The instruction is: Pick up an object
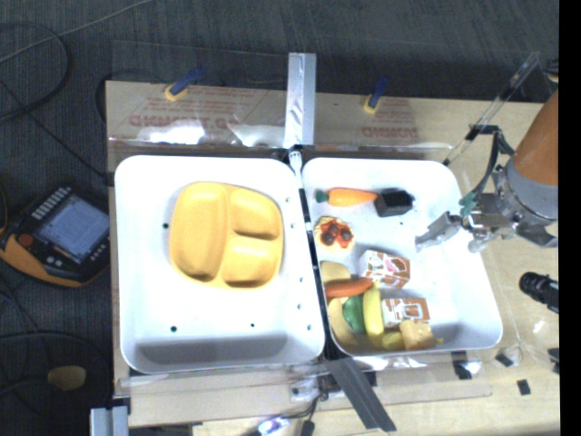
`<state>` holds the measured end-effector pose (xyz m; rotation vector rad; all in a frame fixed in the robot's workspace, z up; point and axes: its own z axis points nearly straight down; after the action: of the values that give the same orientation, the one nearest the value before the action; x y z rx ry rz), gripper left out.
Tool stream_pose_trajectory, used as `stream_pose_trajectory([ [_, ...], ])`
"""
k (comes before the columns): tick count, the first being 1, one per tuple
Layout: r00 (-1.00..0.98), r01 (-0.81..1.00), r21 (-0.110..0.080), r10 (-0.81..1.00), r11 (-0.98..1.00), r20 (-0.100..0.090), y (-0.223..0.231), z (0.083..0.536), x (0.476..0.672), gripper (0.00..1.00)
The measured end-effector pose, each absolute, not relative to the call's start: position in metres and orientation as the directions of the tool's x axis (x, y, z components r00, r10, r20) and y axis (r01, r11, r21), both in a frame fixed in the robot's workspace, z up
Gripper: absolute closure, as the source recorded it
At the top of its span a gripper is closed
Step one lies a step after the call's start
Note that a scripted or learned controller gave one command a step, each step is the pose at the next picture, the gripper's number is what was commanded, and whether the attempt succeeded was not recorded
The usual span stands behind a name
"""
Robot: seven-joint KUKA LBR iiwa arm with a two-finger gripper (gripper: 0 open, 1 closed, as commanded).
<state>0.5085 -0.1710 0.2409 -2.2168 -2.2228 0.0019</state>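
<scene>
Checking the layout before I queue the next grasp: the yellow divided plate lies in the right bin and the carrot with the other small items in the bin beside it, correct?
Not quite. In the camera view the yellow divided plate lies in the left bin, not the right. The carrot and the other small items are in the right bin beside it.

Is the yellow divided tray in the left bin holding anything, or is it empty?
Empty. The yellow tray lies flat in the left bin, and its compartments show only bare yellow surface.
</scene>
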Motion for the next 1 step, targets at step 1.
stream_pose_trajectory([
  [1, 0.222, 0.975, -0.005, 0.975, -0.222, 0.0, -0.1748, 0.137, 0.4892, 0.0],
])
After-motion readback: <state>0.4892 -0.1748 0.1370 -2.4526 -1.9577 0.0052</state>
